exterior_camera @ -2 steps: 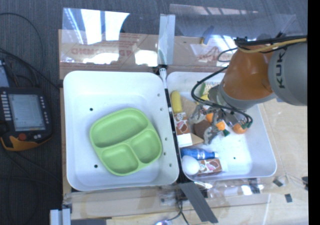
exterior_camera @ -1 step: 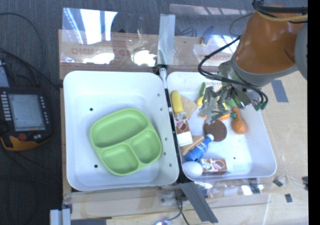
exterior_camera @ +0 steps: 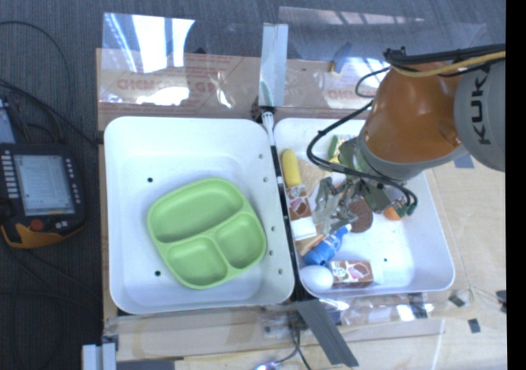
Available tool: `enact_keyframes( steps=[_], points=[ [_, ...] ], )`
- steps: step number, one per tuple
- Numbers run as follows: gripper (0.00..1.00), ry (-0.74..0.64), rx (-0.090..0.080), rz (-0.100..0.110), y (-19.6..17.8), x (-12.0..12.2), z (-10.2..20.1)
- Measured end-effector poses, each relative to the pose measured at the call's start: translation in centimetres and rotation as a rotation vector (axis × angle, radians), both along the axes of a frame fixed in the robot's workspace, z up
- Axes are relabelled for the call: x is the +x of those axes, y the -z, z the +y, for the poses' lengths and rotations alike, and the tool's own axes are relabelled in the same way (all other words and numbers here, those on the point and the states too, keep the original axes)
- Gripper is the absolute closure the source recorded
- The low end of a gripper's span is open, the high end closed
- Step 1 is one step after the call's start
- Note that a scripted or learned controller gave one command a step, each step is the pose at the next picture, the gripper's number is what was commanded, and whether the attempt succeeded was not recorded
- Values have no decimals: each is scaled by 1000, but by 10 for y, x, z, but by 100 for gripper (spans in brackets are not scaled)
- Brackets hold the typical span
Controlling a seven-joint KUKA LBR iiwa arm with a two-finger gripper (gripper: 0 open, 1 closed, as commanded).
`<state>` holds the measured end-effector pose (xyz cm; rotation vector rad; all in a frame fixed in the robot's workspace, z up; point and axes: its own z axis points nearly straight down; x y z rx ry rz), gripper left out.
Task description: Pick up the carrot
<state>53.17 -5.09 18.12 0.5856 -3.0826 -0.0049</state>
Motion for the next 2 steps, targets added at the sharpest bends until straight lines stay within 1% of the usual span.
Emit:
enact_keyframes(
  steps=[1,2],
  points=[
    [100,-330,-1,-4,42,-41,-50],
    [100,61,-2,-12,-56,-33,-3]
  ],
)
